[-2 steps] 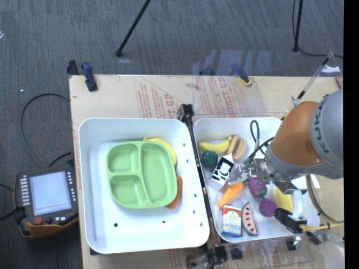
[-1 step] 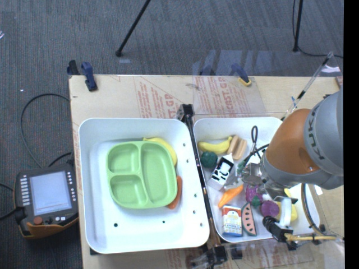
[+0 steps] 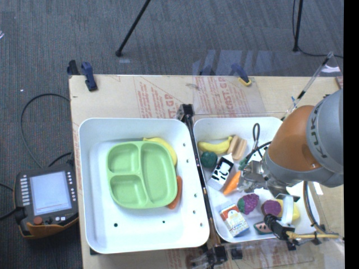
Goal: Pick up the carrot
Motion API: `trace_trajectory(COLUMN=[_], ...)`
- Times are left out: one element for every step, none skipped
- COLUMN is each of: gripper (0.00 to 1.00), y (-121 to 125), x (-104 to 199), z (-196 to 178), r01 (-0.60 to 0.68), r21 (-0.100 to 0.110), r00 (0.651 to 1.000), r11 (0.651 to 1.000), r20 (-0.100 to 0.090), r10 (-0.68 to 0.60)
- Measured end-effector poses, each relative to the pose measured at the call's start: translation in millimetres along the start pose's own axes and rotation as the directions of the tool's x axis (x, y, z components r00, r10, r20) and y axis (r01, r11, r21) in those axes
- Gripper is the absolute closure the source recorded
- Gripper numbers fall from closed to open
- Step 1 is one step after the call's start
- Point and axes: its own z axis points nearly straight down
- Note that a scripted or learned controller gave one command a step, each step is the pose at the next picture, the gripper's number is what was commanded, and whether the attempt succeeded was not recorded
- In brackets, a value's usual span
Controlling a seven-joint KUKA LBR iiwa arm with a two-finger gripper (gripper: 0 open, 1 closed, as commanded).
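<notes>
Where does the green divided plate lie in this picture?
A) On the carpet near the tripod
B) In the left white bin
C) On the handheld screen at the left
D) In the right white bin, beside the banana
B: the green divided plate rests inside the left white bin, while the right white bin holds the banana, the carrot and other toy foods.

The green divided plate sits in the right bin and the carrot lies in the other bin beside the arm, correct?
Not quite. The camera view shows the green divided plate in the left bin, not the right one. The carrot does lie in the other bin, the right bin, beside the arm.
</notes>
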Motion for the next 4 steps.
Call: trace_trajectory(gripper=[1.00, 1.00, 1.00, 1.00], y=[-26, -30, -35, -33], x=[4, 6, 53, 1], z=[20, 23, -75, 26], r01=[0.039, -0.233, -0.460, -0.475], r21=[0.037, 0.043, 0.053, 0.052], r00=[0.999, 0.973, 0.888, 0.880], r11=[0.999, 0.972, 0.887, 0.878], r20=[-0.001, 0.011, 0.025, 0.028], r10=[-0.039, 0.232, 0.459, 0.475])
